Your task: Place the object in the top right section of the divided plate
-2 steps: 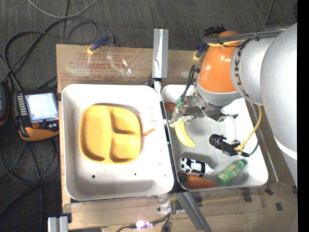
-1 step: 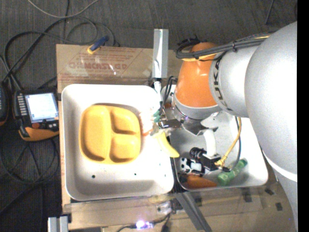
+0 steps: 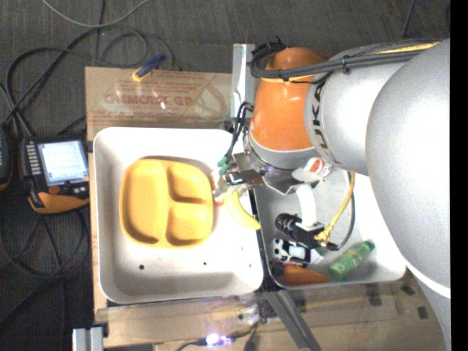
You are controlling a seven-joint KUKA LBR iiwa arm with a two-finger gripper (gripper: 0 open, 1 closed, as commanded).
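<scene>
Gripper (image 3: 232,175) over seam betw. the two bins, just R of yellow divided plate (image 3: 168,202); can't tell if it grips anything.

Banana (image 3: 241,212) lies just below gripper, at R edge of left bin (image 3: 110,269), near plate's R rim but outside it. Plate sits mid left bin, three sections. Right bin (image 3: 391,273) mostly under arm; green bottle (image 3: 351,260), orange item (image 3: 303,275) and black-white item (image 3: 281,249) at its lower end. Handheld screen (image 3: 57,163) on floor L of bench. Cardboard sheet (image 3: 157,97) beyond left bin.
</scene>
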